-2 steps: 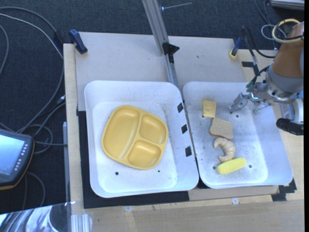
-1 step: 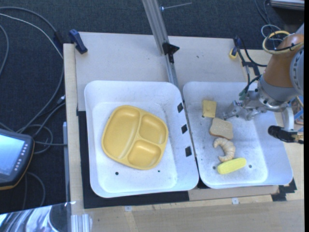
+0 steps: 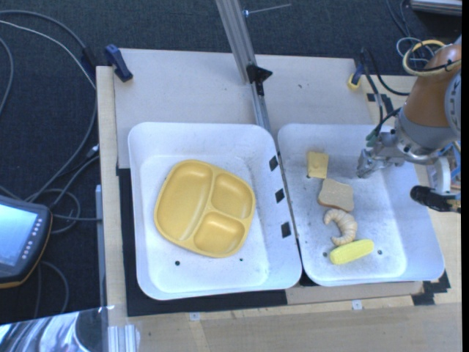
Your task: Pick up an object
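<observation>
The right bin (image 3: 418,255) holds a small yellow cheese block (image 3: 317,164) near its far side. In front of it come a tan slice of bread (image 3: 336,195), a pale curled shrimp (image 3: 343,225) and a yellow corn cob (image 3: 351,252). My gripper (image 3: 366,166) hangs low over the far right part of this bin. It is to the right of the cheese block and up-right of the bread, apart from both. I see nothing held in it.
The left bin (image 3: 146,145) carries a yellow divided plate (image 3: 205,207). A metal pole (image 3: 238,31) rises at the back between the two bins. Blue clamps (image 3: 117,61) sit on the bench's far corners, and cables lie at the right edge.
</observation>
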Tool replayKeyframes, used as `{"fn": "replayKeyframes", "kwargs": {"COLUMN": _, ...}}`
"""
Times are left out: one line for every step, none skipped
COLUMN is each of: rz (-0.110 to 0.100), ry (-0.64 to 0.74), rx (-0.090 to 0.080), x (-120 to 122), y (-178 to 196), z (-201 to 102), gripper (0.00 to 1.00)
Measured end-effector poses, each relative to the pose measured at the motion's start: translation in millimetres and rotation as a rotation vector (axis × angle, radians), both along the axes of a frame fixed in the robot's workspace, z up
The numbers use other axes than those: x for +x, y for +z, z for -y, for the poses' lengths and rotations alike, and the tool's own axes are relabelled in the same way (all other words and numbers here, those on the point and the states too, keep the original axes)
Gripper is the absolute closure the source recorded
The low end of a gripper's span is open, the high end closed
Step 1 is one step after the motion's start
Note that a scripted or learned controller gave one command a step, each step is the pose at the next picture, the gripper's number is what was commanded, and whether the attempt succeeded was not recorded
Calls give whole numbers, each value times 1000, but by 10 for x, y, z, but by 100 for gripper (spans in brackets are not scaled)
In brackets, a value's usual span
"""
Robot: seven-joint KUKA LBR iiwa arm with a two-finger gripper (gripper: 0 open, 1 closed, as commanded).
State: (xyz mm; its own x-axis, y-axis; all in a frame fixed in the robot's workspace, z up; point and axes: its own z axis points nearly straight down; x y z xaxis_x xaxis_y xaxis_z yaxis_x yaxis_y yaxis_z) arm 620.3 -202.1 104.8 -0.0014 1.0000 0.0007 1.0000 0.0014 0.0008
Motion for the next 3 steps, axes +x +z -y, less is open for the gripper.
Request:
{"fn": "replayKeyframes", "kwargs": {"rz": 5, "ry": 1, "rx": -2, "x": 8, "y": 460, "z": -63, "gripper": 100}}
{"fn": "replayKeyframes", "kwargs": {"rz": 9, "ry": 1, "rx": -3, "x": -1, "y": 1102, "z": -112, "gripper": 100}}
{"fn": "replayKeyframes", "kwargs": {"rz": 4, "ry": 1, "rx": -2, "x": 11, "y": 1275, "z": -114, "gripper": 100}}
